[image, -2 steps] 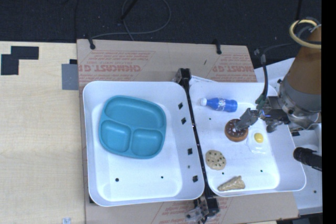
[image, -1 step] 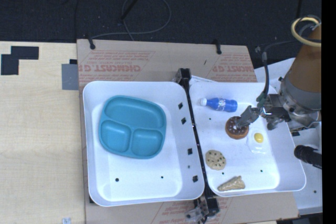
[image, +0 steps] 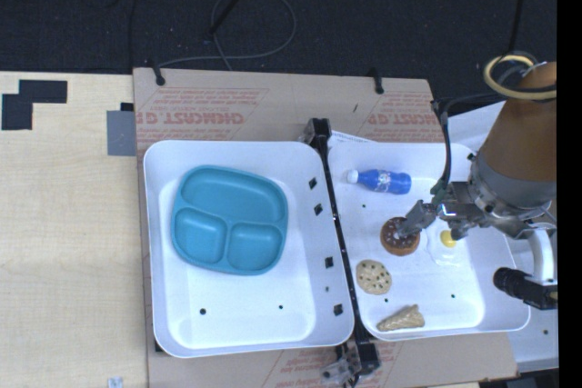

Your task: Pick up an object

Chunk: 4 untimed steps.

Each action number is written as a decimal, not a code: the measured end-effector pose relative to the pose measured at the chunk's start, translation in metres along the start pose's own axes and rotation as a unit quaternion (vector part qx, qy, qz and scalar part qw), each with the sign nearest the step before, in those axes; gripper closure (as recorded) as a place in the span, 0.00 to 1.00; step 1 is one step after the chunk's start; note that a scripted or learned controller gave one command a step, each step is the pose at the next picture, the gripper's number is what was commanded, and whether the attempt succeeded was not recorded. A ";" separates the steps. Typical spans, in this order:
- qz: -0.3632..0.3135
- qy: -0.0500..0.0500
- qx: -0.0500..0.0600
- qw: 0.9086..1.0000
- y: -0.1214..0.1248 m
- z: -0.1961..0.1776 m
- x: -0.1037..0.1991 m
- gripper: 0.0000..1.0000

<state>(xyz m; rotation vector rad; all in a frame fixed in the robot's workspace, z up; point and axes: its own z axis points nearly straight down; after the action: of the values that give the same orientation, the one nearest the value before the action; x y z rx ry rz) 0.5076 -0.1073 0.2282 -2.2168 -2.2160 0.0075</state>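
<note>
**A:** ok so what's in the right bin (image: 473, 309)? going from the front edge back.

**B:** closest to the camera there's a waffle cone piece (image: 402, 318) lying flat near the front wall. just behind it, a chocolate chip cookie (image: 373, 276), close to the divider between the bins. then a chocolate donut (image: 398, 235) around the middle, with a little yellow thing (image: 447, 239) to its right, too small for me to name. at the back a blue bottle with a white cap (image: 381, 182) lies on its side.

**A:** and the arm?

**B:** gripper (image: 416, 223) sits right over the donut's right edge, low in the bin. honestly can't tell how its pincer is set, too dark and small from this angle. can't say the donut is held either; it looks like it's lying on the bin floor.

**A:** left bin (image: 182, 313)?

**B:** a blue three-compartment plate (image: 230, 219), sitting toward the back-left part of it. cardboard (image: 273, 109) under both bins.
</note>
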 end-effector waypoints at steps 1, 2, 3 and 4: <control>0.000 0.000 0.001 1.000 -0.009 0.052 -0.006 0.00; 0.000 0.001 0.001 1.000 -0.018 0.099 -0.005 0.00; 0.004 0.000 -0.001 1.000 -0.017 0.087 -0.007 1.00; -0.001 -0.001 -0.005 1.000 -0.024 0.030 -0.004 1.00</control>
<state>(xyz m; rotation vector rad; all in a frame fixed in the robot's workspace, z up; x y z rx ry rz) 0.4829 -0.1109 0.1985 -2.2214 -2.2230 -0.0021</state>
